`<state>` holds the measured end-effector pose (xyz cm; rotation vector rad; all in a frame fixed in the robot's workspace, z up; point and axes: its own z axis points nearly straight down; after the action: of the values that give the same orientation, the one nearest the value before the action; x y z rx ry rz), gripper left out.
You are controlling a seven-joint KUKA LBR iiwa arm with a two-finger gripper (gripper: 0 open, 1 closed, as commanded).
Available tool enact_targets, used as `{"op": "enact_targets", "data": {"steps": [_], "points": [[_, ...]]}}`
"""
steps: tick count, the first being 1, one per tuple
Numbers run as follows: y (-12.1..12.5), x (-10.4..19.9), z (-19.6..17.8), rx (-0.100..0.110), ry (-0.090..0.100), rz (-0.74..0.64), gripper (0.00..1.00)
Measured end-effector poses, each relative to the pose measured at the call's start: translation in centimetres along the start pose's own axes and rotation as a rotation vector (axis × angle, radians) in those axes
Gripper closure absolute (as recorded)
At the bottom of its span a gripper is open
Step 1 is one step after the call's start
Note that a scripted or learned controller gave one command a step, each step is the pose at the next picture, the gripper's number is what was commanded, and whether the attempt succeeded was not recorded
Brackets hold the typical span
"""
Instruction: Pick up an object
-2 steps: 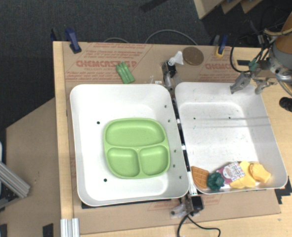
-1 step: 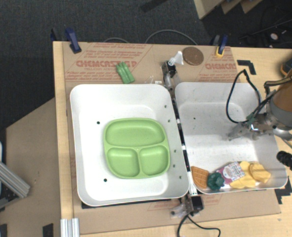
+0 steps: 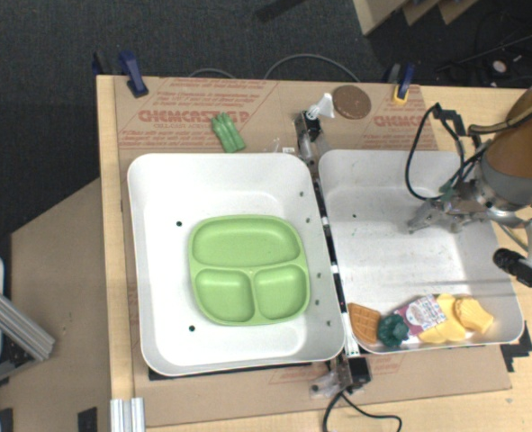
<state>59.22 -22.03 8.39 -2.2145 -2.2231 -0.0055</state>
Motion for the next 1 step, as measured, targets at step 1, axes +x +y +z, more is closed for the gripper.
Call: {"op": "enact_targets", "data": {"steps": [1], "points": [[4.55,-0.34,-4.32,-0.007,-0.008,0.001,0.00]]}}
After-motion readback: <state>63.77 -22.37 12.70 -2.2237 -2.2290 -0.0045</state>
